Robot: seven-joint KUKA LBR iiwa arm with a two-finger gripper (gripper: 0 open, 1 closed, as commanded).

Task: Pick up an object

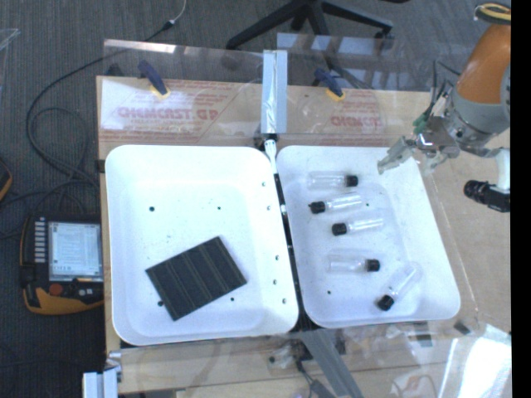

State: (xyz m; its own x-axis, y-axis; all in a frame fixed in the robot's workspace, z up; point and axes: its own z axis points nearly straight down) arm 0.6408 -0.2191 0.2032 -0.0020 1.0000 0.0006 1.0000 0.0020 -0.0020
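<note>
We see worktop [116, 123] on grey carpet, two bins. Right bin [440, 255] holds five vials [333, 180]; left, a dark pad [196, 277]. Hand [406, 152] spread, holding nothing, over right bin's far-right rim.

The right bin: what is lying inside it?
Inside the right bin lie five clear vials with black caps, all on their sides and apart. Nothing covers them; the gripper hovers over its upper right corner.

Both bins [124, 222] white. Left bin: dark grey slab [196, 277], ribbed in stripes. Right bin [444, 288]: five clear vials [347, 201], black caps. Arm [485, 65] orange over grey.
</note>
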